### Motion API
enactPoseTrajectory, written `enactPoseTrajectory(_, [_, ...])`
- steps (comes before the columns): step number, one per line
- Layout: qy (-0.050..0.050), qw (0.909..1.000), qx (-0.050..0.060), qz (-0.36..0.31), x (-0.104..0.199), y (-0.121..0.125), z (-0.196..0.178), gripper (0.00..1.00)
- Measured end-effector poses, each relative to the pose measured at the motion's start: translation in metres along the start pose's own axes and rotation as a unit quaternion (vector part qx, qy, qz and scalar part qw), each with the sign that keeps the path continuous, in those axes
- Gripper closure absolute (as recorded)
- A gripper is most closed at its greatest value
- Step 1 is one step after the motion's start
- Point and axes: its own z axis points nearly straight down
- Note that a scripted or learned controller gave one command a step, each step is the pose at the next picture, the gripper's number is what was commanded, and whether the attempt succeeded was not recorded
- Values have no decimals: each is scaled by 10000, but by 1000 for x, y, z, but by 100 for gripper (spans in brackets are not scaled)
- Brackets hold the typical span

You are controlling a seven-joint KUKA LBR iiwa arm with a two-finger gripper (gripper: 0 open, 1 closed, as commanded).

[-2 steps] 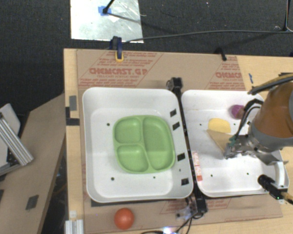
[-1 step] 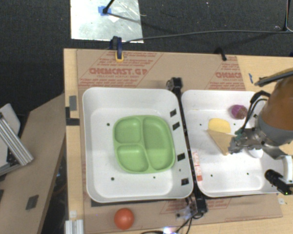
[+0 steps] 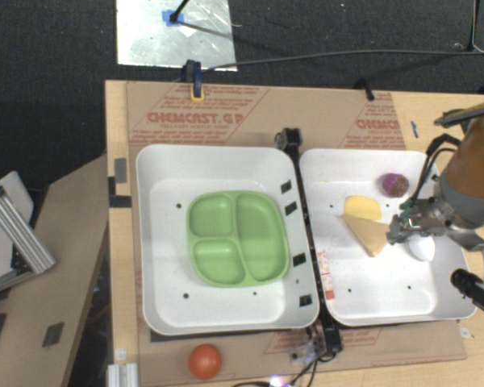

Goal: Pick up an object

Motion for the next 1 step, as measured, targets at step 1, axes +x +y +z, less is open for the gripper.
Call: enactPoseTrajectory(1, [-1, 10000, -5, -3, 0, 2, -51, 100])
